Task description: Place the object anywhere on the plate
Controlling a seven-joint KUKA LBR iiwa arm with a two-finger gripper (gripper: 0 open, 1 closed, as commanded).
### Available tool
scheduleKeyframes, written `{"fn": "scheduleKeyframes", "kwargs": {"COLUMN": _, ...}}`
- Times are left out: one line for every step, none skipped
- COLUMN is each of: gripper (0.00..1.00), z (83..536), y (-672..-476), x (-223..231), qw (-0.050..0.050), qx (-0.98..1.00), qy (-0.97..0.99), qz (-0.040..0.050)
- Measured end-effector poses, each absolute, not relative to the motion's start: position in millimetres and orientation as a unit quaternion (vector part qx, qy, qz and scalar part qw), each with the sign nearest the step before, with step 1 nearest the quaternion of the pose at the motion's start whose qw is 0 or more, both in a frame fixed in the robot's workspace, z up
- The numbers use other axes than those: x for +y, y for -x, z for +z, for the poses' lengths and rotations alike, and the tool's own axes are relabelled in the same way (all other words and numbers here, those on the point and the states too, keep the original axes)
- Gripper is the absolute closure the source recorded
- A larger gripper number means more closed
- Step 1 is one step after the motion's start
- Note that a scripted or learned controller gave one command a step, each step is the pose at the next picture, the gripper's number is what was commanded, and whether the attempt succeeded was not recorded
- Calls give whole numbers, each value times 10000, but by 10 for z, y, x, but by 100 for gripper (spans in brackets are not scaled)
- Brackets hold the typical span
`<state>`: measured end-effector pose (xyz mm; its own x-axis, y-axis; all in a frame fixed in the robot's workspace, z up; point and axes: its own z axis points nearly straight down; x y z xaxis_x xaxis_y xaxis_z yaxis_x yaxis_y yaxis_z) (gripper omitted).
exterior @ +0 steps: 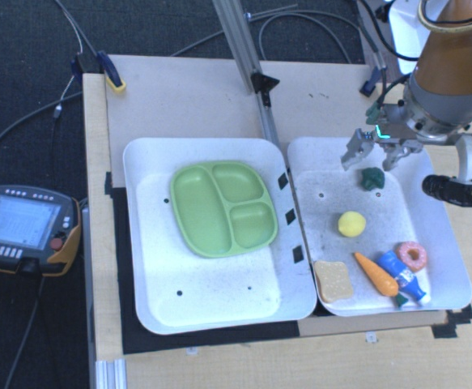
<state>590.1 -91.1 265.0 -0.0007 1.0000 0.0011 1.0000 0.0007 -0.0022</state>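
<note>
Green lump (372, 178), maybe broccoli, under hand (375, 154)

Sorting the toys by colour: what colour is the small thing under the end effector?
Dark green, in the camera view, in the right bin.

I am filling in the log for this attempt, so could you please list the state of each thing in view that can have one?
Gripper: open, above the green object, holding nothing.
Green object: loose in the right bin, not gripped.
Green plate: in the left bin, nothing on it.
Yellow ball: loose in the right bin.
Carrot: lying flat.
Bread slice: lying flat.
Pink donut: resting against the blue item.
</note>
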Motion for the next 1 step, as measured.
{"fn": "scheduleKeyframes", "kwargs": {"gripper": 0, "z": 2655, "y": -5904, "x": -910, "qw": 7, "qx": -7074, "qy": 7068, "qz": 0}}
